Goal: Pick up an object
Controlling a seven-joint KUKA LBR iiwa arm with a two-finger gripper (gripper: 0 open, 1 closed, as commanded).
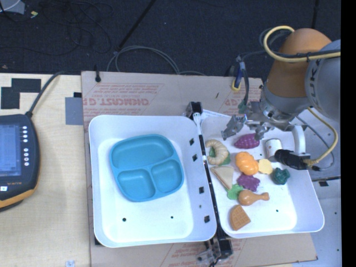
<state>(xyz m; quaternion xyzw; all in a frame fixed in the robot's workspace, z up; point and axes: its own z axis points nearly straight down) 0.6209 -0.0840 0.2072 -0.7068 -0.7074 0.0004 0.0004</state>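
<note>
camera view: purple grapes lie at far end of right bin, among other toy food. prob light, hard plastic, bumpy & a bit slippery; best pinched across the narrow middle. gripper hovers just above them, fingers apart, nothing between them; arm comes in from right, wrist pointing down.

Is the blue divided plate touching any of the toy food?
Apart. The camera view shows the blue divided plate alone in the left bin, with the bin walls between it and the toy food.
</note>
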